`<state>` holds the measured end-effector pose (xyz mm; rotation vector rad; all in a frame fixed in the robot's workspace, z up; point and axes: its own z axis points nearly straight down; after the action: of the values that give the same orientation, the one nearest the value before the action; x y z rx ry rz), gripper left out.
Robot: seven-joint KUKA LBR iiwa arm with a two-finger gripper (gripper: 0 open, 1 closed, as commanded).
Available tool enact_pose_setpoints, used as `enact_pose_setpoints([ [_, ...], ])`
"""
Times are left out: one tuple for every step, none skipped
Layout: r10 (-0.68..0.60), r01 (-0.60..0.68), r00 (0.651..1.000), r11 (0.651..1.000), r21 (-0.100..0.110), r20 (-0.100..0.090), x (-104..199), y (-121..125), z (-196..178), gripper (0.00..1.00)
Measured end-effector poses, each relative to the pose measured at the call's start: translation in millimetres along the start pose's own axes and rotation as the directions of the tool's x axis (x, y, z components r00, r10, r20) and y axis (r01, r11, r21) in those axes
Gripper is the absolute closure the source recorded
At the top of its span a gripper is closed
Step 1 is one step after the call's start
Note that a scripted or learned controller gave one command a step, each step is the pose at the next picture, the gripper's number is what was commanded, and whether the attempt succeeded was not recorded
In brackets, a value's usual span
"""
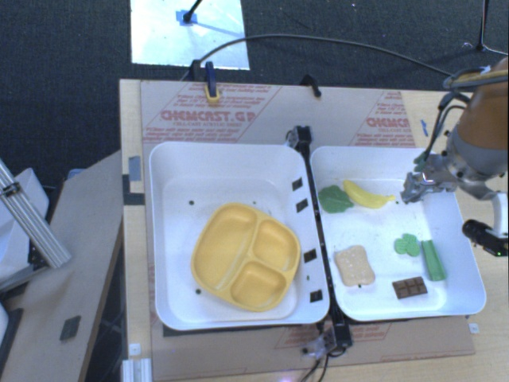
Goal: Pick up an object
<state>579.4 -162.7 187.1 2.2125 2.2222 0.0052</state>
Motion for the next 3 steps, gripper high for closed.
enact_pose_setpoints([
  [0.000, 0.000, 1.000, 1.000, 0.000, 0.000, -7, 1, -46, 1.00],
  [-0.005, 0.005, 1.000, 1.000, 0.002, -0.003, 39, 19, -44, 1.00],
  [-0.005, 0.005, 1.000, 1.000, 0.003, -0.003, 87, 26, -52, 1.00],
])
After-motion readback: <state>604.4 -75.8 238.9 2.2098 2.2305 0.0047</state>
